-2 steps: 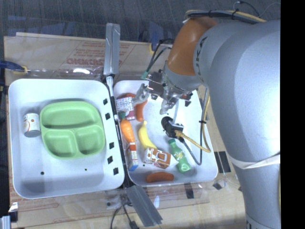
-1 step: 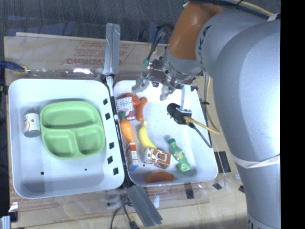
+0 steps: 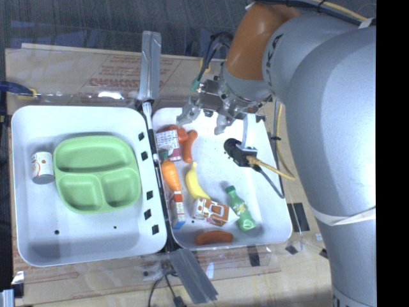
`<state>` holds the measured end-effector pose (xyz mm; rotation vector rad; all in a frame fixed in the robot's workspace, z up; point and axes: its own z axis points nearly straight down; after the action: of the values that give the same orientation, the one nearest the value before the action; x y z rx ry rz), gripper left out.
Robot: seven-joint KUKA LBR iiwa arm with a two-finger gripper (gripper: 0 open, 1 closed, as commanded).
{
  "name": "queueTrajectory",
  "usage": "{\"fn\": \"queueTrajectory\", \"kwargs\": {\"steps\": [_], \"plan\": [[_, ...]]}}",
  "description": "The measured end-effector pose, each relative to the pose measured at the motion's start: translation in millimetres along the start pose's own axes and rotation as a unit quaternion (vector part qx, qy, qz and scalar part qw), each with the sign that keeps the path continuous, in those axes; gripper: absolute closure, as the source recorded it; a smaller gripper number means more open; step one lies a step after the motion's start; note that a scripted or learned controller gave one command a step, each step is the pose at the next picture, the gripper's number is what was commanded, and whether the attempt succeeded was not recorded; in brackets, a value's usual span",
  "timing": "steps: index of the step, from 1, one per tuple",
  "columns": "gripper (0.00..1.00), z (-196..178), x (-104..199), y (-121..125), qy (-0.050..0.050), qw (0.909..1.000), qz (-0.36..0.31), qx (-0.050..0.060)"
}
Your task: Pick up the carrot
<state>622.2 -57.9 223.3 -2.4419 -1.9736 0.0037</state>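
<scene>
Seemingly unreadable red carton print (image 3: 214, 212), carrot (image 3: 170, 173) lying free, jaws (image 3: 204, 118) spread above.

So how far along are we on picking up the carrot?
Done: little beyond the approach. The gripper is over the far end of the right bin, fingers spread with nothing between them. In hand: nothing. The carrot lies by the bin's left wall, beside the banana. Left: move nearer over the carrot, descend, close and lift.

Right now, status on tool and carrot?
Tool open, above right bin's far end. Carrot ungrasped at left wall. Banana close alongside it.
</scene>
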Motion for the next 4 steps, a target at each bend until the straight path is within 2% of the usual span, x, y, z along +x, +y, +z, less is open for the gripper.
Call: {"fn": "queueTrajectory", "kwargs": {"steps": [1,2,3,4], "plan": [[0.0,33.4,-5.3,-48.2,0.0,0.9996,0.028,0.002],[0.0,-8.3,6.0,-59.8,0.0,0.9855,0.169,0.0],[0.0,-15.8,18.0,-72.4,0.0,0.957,0.29,0.001],[0.0,33.5,-30.8,-48.5,0.0,0.9548,0.297,0.003]]}}
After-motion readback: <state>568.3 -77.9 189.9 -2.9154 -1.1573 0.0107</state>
